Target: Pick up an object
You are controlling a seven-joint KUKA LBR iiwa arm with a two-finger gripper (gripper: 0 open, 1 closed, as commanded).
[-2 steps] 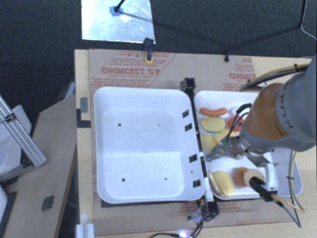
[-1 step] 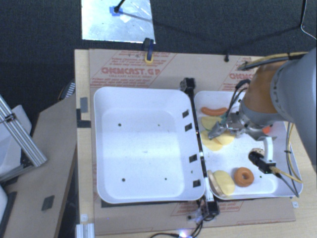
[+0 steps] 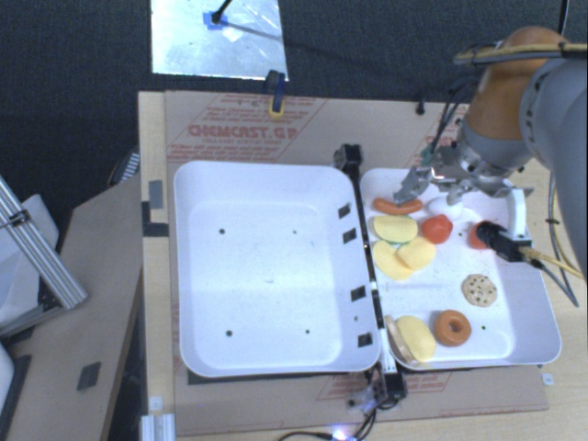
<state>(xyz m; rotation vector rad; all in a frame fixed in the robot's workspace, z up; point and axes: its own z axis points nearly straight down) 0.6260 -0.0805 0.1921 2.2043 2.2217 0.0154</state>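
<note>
At the left of the frame we see the left bin (image 3: 266,265), a shallow white tray. To its right lies the right bin (image 3: 528,333), which carries all the toy food: a hot dog (image 3: 398,207) near its upper left corner, yellow pieces (image 3: 401,243) below it, a red tomato (image 3: 437,229), a cookie (image 3: 479,289), a doughnut (image 3: 452,327) and a yellow lump (image 3: 415,337) at the lower left corner. Further right and up, our gripper (image 3: 432,180) hangs just above the hot dog, its fingers spread apart with nothing between them. We judge that the pick is not yet made: every item rests in the bin. Descending, closing on a piece and lifting it all remain.
</note>
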